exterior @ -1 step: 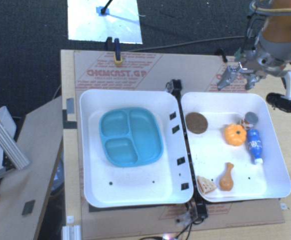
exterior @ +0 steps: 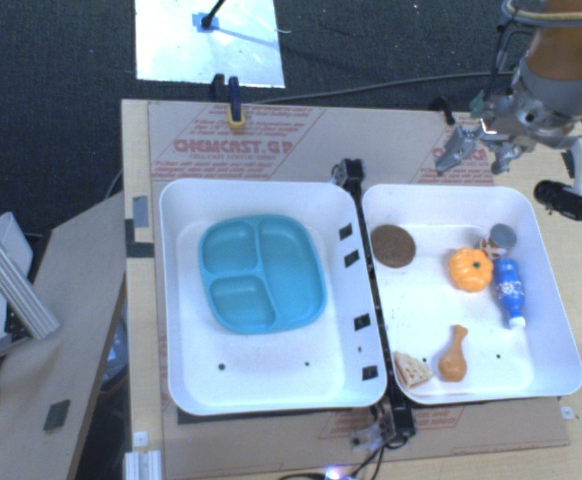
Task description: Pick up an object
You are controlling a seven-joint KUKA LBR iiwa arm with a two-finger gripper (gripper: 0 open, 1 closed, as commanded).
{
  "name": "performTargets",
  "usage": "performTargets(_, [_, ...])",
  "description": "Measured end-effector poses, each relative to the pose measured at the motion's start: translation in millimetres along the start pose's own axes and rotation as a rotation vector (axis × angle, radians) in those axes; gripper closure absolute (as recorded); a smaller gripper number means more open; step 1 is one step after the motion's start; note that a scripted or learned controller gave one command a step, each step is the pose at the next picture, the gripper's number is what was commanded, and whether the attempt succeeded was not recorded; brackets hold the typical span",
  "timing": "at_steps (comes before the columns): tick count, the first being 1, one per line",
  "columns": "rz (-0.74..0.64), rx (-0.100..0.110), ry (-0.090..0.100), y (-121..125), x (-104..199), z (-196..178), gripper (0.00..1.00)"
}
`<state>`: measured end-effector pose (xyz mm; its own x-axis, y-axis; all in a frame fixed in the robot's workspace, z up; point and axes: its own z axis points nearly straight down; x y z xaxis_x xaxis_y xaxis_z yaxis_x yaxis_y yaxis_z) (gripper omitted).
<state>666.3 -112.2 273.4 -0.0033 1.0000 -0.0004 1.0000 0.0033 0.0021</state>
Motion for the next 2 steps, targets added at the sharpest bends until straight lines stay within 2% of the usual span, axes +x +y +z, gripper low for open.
performTargets(1, [0.002, 0.005, 0.000, -0.4, -7.0, 60.0, 0.00])
performTargets(2, [0.002, 0.003, 0.000, 0.2, -4.5, 101.6, 0.00])
